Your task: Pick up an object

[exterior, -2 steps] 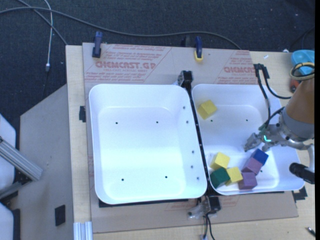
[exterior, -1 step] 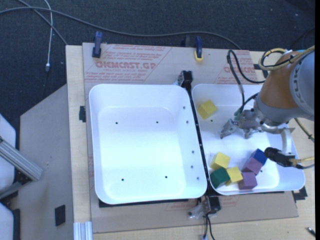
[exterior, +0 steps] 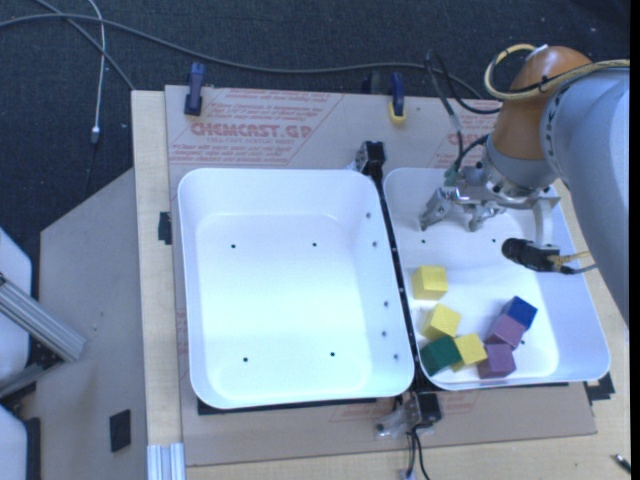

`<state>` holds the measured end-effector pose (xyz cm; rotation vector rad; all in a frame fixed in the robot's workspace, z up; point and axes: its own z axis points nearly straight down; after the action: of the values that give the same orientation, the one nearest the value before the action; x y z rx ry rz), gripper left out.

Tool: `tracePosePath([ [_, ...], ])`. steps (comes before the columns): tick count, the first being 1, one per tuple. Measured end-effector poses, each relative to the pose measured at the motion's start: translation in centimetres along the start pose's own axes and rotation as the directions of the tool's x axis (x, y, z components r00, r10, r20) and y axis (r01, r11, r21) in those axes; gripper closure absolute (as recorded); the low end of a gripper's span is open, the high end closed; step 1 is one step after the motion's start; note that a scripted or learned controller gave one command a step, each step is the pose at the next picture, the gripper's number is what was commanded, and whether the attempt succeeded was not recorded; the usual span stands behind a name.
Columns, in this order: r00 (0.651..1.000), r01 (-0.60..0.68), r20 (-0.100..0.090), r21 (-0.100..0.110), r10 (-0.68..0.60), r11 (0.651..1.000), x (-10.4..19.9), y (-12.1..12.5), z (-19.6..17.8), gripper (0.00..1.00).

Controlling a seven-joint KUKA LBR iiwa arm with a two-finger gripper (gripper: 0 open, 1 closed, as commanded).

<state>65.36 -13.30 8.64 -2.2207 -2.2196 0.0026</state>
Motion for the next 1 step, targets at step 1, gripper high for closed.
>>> tracePosePath([
  [1, 1.0, 0.0, -0.001, 0.001, 0.0, 1.0, 1.62, -8.3, 0.07, 0.0],
])
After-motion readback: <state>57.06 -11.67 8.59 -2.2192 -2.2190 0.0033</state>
